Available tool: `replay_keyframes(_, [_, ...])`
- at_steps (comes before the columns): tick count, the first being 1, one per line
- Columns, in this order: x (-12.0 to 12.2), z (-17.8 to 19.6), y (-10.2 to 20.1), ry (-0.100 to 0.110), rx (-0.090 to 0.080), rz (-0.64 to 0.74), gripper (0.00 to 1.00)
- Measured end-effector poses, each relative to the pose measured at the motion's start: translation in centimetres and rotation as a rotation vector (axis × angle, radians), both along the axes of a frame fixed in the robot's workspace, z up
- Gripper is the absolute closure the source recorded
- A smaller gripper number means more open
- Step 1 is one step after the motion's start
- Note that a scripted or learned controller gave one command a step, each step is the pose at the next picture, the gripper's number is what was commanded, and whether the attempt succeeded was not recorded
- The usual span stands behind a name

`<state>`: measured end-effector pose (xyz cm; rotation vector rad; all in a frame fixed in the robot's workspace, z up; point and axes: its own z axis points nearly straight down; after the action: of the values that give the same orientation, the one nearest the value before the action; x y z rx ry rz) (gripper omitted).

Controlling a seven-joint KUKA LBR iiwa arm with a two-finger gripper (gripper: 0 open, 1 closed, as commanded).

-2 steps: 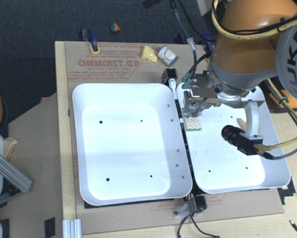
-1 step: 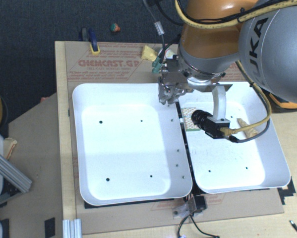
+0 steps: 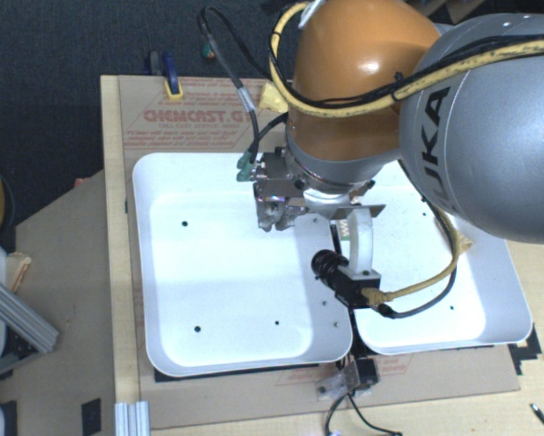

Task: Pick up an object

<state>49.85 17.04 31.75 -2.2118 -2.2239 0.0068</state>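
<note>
My gripper (image 3: pixel 276 209) hangs under the orange band (image 3: pixel 362 44) of the arm. It sits over the upper right part of the left bin (image 3: pixel 208 289), close to the ridge between the two bins. Its metal body shows, but the wrist above covers the tips. The floor of the left bin around it is plain white, with a few small dark dots. The arm's grey bulk hides much of the right bin (image 3: pixel 476 307).
Both bins rest on a brown board (image 3: pixel 185 114) printed with red letters, with a blue clamp (image 3: pixel 170 71) at its far edge. A black connector with a yellow cable (image 3: pixel 349 284) hangs beside the gripper over the ridge. Metal rails (image 3: pixel 17 312) lie off the bench at left.
</note>
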Motion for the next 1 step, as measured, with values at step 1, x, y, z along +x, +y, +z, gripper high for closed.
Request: replay_keyframes(1, [-1.29,-4.68,5.56,0.002,-0.001,0.001,1.0])
